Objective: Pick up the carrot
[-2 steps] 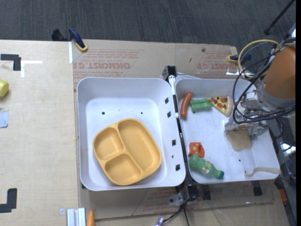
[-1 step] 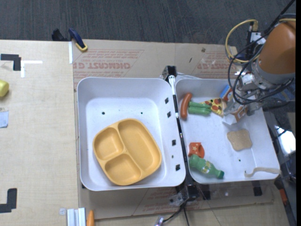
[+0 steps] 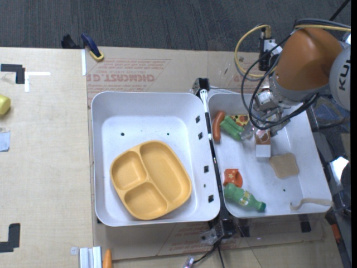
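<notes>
The carrot, a short orange-red stick, lies along the left wall of the right bin, next to a green leafy toy. My gripper hangs below the orange wrist band over the upper middle of the right bin. It is to the right of the carrot and apart from it, just above a small white block. The wrist and cables hide much of the gripper.
The right bin also holds a pizza-like piece, a tan bread slice, a red toy, a green bottle and a beige piece. A yellow divided plate lies in the left bin.
</notes>
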